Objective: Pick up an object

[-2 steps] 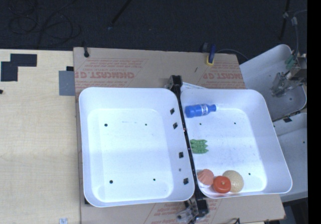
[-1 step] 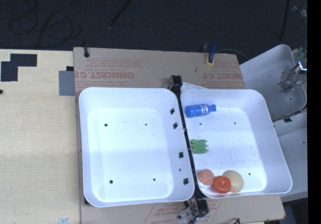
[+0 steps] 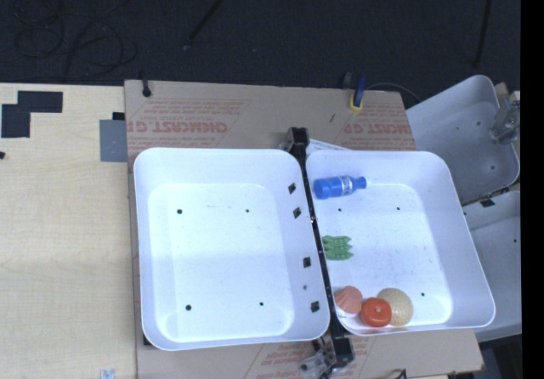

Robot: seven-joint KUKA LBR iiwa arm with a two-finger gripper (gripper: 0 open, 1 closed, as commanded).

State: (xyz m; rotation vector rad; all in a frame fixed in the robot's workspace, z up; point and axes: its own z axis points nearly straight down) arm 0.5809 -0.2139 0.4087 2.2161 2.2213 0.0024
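The right bin (image 3: 442,224) holds several small objects. A blue bottle (image 3: 339,187) with a white cap lies on its side near the bin's far left corner. A small green ridged object (image 3: 337,247) rests by the left wall, about halfway down. In the near left corner a pale pink piece (image 3: 347,298), a red round object (image 3: 376,312) and a tan round object (image 3: 397,304) sit bunched together and touching. A grey link of the arm (image 3: 463,135) rises at the right, outside the bin and away from all the objects.
The left bin (image 3: 144,224) stands beside the right one, with black clips (image 3: 306,224) along the shared divider. Both rest on a brown cardboard sheet (image 3: 221,114) over a light wooden bench (image 3: 59,224). A blue and yellow clamp (image 3: 358,93) sits at the cardboard's far edge.
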